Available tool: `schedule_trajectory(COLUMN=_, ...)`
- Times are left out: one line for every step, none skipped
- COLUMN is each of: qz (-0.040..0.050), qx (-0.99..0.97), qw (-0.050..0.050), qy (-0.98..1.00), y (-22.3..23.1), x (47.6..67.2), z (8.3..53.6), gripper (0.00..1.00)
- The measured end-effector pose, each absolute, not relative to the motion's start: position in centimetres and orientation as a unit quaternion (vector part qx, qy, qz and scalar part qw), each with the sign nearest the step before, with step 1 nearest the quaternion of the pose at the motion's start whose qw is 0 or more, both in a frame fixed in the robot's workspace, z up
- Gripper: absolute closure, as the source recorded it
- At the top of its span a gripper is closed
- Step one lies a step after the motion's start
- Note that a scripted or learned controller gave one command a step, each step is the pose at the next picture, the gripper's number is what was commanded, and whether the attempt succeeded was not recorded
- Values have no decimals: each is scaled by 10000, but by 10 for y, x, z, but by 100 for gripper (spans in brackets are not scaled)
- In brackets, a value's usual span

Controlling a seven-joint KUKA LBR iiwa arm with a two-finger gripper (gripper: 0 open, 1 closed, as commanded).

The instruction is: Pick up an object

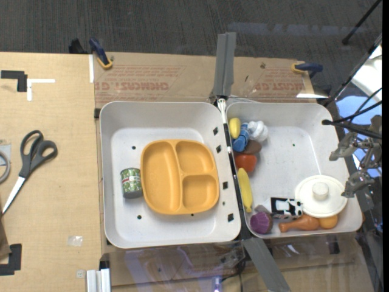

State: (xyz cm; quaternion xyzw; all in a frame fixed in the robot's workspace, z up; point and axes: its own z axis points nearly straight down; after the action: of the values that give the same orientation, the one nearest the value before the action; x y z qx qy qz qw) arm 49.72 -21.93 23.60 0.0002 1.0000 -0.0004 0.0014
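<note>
Gripper (358, 163) sits at the right edge of the right bin (285, 117), a tangle of thin metal struts and cables over the rim; whether it is apart or together, cannot tell from this slant; nothing seen clamped in it. Nearest candidates lie in the right bin's near-right corner: white lidded pot (320, 196) just beside the gripper, an orange piece (301, 224) touching the pot's near side, a black-and-white toy (284, 207) to its left, a purple item (261, 222) at the near-left corner. Along the bin's left wall: yellow banana (244, 188), red-orange lump (246, 161), a blue, yellow and white cluster (246, 132) toward the far-left corner. Left bin (115, 175) carries an orange divided plate (180, 176) at centre and a small green can (130, 182) touching the plate's left edge. Scissors (30, 157) on the bench, left, well apart from both bins. Risks, judged: pot looks wide and smooth, its knob small, so a closing grip may slip off or skate sideways; crowding in the near-right corner could mean fingers land on two things at once or nudge the pot into the wall; objects hugging the left wall leave little room for a finger on that side; a descent close to the right rim could strike the bin itself.
</note>
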Motion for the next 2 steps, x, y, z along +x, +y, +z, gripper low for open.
schedule_trajectory(qz=-1, qx=755, qw=9, qy=9971, y=-149, x=547, z=139, gripper=0)
schedule_trajectory(qz=-6, qx=2361, qw=30, qy=9717, y=-108, x=644, z=94, gripper=0)
